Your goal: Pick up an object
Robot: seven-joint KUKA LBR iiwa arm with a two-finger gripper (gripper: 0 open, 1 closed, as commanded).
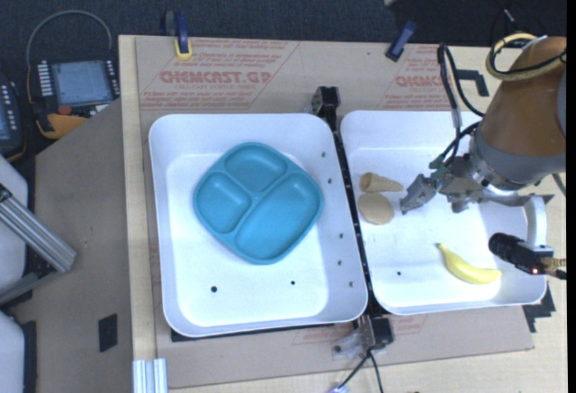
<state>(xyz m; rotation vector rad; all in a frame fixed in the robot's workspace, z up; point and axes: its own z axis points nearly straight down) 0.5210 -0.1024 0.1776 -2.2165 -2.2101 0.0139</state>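
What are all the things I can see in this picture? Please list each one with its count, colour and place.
plate: 1, blue, three compartments, in the left bin
left bin: 1, white, left half of the bench
right bin: 1, white, right half of the bench
cone: 1, tan, right bin, near its left wall
round piece: 1, tan, right bin, just below the cone
banana: 1, yellow, right bin, lower right part
clamps: 2, blue, top edge of the bench
pendant: 1, dark with a screen, on the floor at the upper left
arm: 1, grey with orange band, over the right bin
claw: 1, grey, over the right bin, right of the cone
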